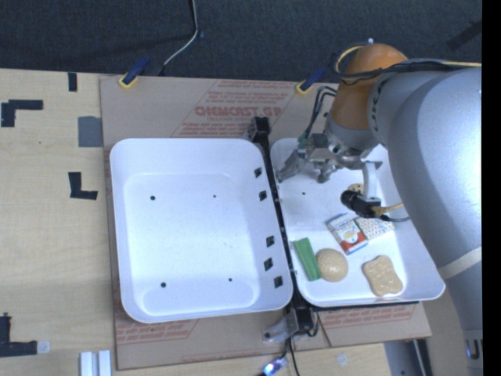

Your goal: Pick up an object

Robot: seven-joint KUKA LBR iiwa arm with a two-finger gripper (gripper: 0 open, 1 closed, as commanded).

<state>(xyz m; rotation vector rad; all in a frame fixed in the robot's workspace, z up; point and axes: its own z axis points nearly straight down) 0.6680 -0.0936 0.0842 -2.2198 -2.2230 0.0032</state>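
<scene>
My gripper (305, 171) hangs over the far left part of the right bin (311, 206), open, with nothing between its two spread fingers (287, 169). The things lie toward the bin's near side, apart from the gripper. A green block (305, 258) lies beside the dividing wall, and a tan ball (332, 265) touches it on the right. Further right sits a tan biscuit-shaped piece (382, 276). A small red, white and blue box (347, 233) lies above the ball, with a white and red patterned piece (375, 227) at its right.
The left bin (117, 159) sits next to the right one, with black clips (271, 241) along the shared wall. Both bins rest on a cardboard sheet (211, 112). The grey arm (438, 147) covers the right bin's far right side.
</scene>
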